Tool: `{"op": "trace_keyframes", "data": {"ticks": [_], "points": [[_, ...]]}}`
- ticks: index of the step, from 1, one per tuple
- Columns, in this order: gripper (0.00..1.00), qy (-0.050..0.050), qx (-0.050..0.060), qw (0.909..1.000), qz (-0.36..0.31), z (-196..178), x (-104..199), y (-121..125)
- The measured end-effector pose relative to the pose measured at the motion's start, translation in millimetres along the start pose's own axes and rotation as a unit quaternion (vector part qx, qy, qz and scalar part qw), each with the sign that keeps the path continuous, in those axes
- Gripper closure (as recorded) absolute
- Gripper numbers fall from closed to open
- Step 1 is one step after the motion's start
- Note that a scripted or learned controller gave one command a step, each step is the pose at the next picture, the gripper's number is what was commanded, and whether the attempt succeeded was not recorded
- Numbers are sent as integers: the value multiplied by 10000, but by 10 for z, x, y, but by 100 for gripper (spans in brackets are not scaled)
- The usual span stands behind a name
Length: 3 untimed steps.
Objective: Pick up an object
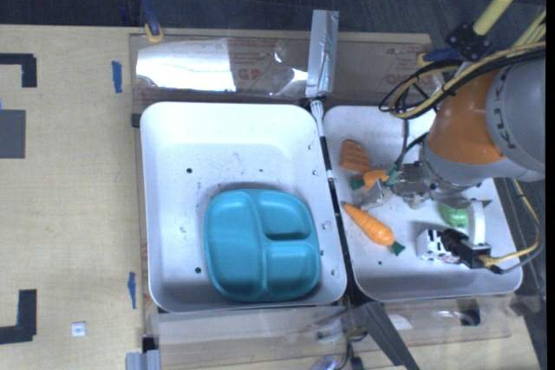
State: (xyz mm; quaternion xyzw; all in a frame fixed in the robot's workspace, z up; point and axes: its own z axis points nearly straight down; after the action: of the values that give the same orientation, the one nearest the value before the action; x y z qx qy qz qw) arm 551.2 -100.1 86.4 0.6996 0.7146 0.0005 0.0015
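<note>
I see the gripper [388, 186] low in the right bin [503, 277], beside a carrot [371, 224]. Its jaws' state I cannot tell.

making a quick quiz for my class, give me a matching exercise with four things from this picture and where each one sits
Things:
1. blue divided plate
2. toy carrot
3. pincer
4. brown bread-like piece

Places:
A. near the right bin's far left corner
B. lying near the left wall of the right bin, green end pointing toward the camera side
C. in the left bin, toward its near side
D. low in the right bin, just above the toy carrot in the view

Pairs: 1-C, 2-B, 3-D, 4-A
</note>
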Motion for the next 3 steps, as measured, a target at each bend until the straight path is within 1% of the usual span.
{"op": "trace_keyframes", "data": {"ticks": [1, 2, 3], "points": [[0, 2, -6, 9936, -1128, 11, 17, 910], [0, 22, 34, 9780, -2087, -965, 485, -87], [100, 28, 58, 9781, -2079, -1025, 478, -87]]}}
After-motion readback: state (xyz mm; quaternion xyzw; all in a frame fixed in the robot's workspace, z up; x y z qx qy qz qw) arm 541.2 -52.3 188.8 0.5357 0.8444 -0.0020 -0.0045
